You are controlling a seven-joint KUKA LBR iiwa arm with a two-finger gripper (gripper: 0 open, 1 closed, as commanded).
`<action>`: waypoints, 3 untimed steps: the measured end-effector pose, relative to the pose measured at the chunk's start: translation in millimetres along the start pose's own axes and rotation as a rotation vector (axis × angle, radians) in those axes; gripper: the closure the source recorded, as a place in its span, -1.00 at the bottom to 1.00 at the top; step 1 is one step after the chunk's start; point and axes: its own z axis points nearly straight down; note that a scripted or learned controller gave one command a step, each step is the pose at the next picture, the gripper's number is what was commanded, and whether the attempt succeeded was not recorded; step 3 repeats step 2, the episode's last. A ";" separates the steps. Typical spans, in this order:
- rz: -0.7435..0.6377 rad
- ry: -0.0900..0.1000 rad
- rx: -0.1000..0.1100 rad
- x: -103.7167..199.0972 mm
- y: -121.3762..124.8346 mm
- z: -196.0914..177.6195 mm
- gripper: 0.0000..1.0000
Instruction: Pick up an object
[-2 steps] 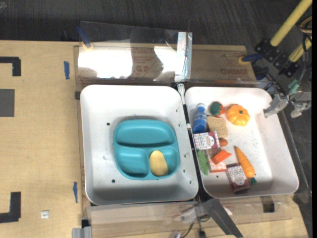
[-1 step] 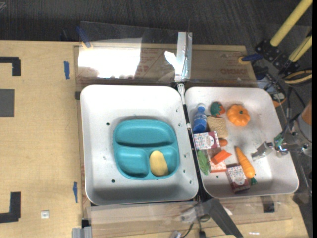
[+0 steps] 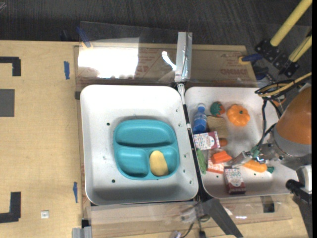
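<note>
Your tool [image 3: 249, 156] sits low in the right bin [image 3: 250, 97], just beside the carrot [image 3: 257, 166]; whether it's apart or together, I cannot tell. Centre over the carrot, clear of the box [image 3: 234, 178], before closing.

— What carries it all?
— A light wooden bench [image 3: 39, 148], with black marks and bits of blue tape on its left part.
— And directly on it?
— Two shallow white bins side by side, touching: the left bin [image 3: 94, 133] and the right bin [image 3: 247, 182]. A clear plastic sheet [image 3: 133, 58] lies at the far side behind them.
</note>
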 end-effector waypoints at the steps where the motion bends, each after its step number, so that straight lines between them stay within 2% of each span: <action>1: 0.004 -0.005 -0.006 -2.6 1.0 -11.7 1.00; 2: 0.002 -0.001 0.002 23.5 54.0 -101.3 1.00; 3: 0.002 -0.001 0.002 23.5 54.0 -101.3 1.00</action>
